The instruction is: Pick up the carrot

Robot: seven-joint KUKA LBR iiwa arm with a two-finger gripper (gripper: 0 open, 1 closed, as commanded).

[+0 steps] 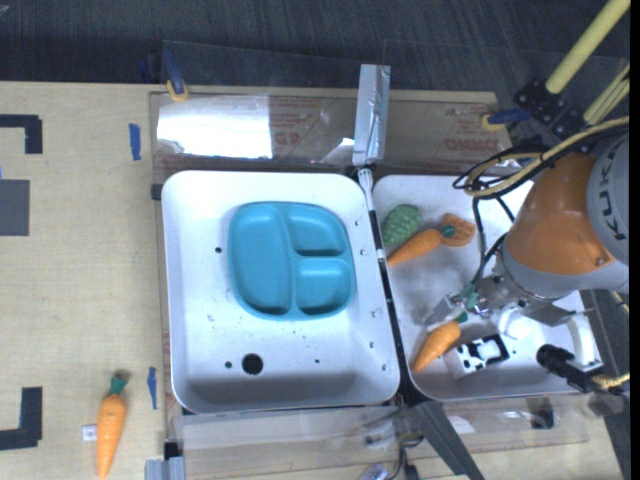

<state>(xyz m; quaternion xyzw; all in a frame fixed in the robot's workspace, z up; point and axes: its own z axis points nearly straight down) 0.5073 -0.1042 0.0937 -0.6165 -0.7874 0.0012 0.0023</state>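
Two carrots lie in the right bin (560, 380). One carrot (414, 246) rests slantwise near the bin's far left, its top end by an orange piece (459, 230). The other carrot (437, 346) lies near the bin's front, tip pointing down-left. My gripper (462, 306) hangs just above and to the right of this nearer carrot, at its thick end; whether it touches the carrot I cannot tell. A third carrot (110, 424) with a green top lies on the bench outside the bins, at the lower left.
A green leafy vegetable (401, 222) sits beside the far carrot. A black-and-white object (484, 354) lies right of the near carrot. The left bin (190, 268) holds a blue divided plate (292, 258). The arm's orange band (556, 223) overhangs the right bin.
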